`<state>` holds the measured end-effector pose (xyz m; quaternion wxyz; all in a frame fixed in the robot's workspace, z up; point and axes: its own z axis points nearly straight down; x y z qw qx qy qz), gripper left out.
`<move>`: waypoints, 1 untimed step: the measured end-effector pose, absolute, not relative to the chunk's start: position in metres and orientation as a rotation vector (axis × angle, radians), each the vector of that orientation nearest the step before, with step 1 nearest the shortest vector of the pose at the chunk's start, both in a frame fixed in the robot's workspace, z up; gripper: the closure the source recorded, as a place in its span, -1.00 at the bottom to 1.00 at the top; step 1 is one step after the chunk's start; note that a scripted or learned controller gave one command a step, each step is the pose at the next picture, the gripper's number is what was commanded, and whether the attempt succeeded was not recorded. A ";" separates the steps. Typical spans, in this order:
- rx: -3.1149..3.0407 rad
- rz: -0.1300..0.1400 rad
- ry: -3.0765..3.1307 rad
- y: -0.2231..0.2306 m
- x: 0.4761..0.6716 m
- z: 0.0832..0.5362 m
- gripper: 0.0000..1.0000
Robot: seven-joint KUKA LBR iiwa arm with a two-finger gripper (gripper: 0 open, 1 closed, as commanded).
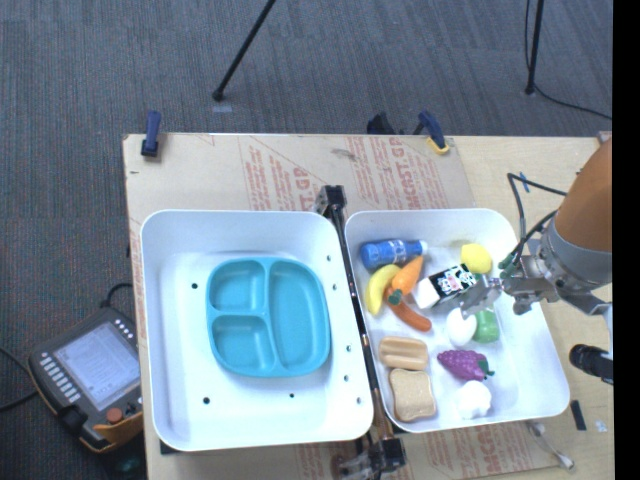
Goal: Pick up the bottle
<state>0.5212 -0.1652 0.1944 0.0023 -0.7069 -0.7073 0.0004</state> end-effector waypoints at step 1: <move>-2.215 0.001 -2.218 -0.165 0.522 0.204 1.00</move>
